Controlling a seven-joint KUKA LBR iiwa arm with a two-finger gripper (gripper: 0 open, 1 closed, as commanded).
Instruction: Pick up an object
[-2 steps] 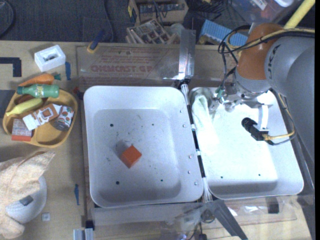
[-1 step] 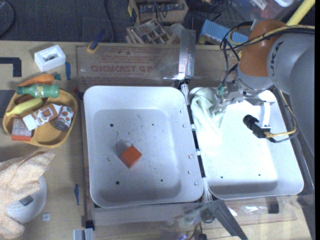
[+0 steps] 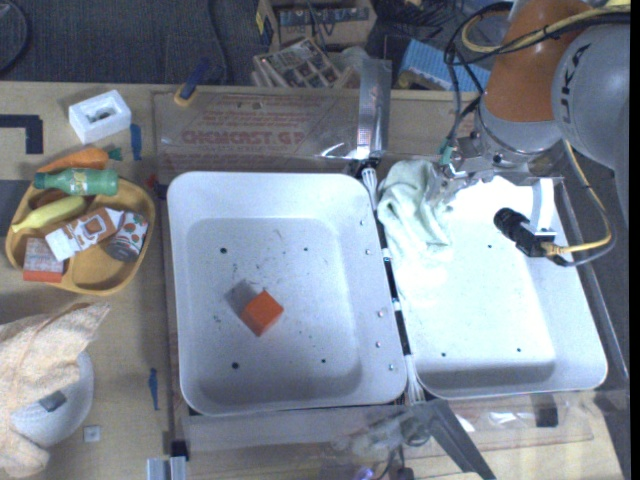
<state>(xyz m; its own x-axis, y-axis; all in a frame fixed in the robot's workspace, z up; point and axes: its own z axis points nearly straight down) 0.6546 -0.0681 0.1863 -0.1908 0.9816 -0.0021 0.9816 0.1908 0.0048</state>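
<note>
An orange cube [image 3: 263,312] lies on the floor of the left bin [image 3: 200,368], a little left of its middle. A pale, crumpled cloth [image 3: 412,216] is heaped in the far left corner of the right bin [image 3: 520,358], partly draped over the rim between the two bins. My gripper [image 3: 447,175] hangs below the orange wrist band, low over the cloth's upper right edge and seemingly touching it. The arm's grey body covers the far right corner of that bin.
A yellow bowl [image 3: 60,268] with toy food sits left of the bins, and a pale bag [image 3: 50,368] lies below it. A clear plastic sheet [image 3: 260,133] lies behind the left bin. A black part with a yellow cable [image 3: 520,230] hangs over the right bin.
</note>
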